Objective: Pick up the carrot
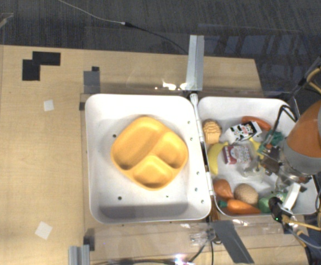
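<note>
Carrot: lying at right bin's near edge, just left of the hand, apart from it. Hand: finger state cannot be told. Yellow divided tray: left bin.

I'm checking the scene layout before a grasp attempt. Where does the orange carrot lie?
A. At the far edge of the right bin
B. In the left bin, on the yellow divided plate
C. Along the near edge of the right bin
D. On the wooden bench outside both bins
C: the tapered orange carrot lies along the near wall of the right white bin, beside a tan potato-like piece.
</note>
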You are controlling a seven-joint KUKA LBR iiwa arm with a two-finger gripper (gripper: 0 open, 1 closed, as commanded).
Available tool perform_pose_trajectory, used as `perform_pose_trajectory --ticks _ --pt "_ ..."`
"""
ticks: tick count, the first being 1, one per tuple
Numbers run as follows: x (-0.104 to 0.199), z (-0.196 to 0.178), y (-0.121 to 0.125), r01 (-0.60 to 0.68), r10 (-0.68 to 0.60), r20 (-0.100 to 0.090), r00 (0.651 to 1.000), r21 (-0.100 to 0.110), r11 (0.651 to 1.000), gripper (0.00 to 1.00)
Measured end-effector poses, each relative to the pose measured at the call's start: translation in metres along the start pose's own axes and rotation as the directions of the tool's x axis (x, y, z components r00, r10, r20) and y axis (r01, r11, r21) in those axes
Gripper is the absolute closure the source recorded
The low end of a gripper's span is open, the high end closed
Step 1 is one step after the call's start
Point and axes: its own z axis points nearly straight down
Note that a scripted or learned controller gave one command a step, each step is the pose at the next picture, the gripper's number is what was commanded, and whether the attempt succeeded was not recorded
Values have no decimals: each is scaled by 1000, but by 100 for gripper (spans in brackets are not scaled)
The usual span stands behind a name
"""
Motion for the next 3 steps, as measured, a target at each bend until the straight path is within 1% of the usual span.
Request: perform_pose_trajectory --ticks 1,2,3 --pt "60 2 -29 -177 177 -6 984 -9 984 0" --pt "62 -9 -27 -166 166 -10 986 -12 986 100" --pt "65 -171 -33 -340 340 -7 940 -5 940 100"
